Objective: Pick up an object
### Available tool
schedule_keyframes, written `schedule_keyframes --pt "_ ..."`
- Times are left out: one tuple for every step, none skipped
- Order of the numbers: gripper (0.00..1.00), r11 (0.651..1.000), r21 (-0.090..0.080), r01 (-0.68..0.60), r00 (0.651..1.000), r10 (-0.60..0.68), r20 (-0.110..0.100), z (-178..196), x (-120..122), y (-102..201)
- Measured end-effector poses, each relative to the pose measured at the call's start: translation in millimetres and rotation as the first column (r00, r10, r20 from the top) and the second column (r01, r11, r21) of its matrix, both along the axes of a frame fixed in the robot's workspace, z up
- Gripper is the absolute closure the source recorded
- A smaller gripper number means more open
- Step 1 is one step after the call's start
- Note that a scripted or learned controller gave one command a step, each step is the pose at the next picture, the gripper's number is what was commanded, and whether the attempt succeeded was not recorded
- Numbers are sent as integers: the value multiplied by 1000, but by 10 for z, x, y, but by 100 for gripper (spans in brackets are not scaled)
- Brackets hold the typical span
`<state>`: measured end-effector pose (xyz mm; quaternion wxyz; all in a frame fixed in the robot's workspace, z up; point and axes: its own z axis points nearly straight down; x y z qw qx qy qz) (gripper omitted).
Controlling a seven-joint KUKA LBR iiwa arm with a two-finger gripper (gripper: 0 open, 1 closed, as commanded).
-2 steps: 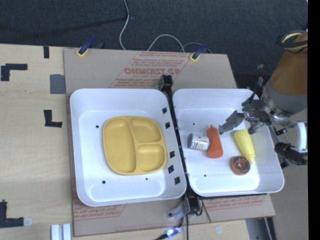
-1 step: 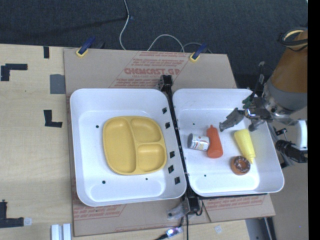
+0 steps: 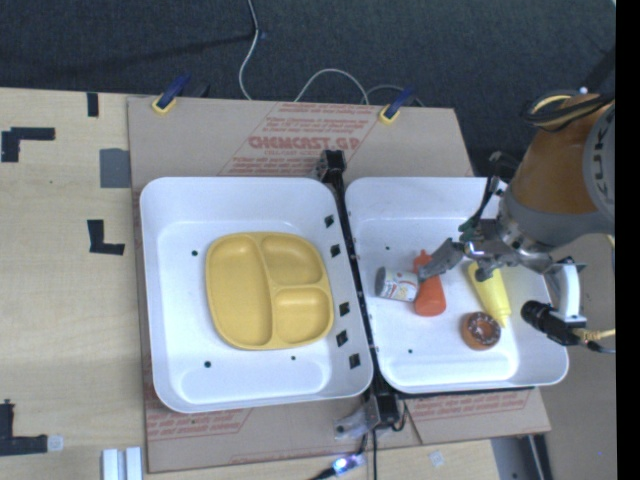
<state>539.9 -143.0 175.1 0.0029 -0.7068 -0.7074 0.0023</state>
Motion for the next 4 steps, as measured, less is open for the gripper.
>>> schedule_keyframes --pt "0 1000 1 0 1000 0 1 -586 65 -31" --pt "0 1000 0 -2 1000 2 24 -652 129 -20" --pt "100 1000 1 -3 1000 3 17 -566 116 -15" --pt "100 1000 -2 0 1000 0 10 -115 173 -67"
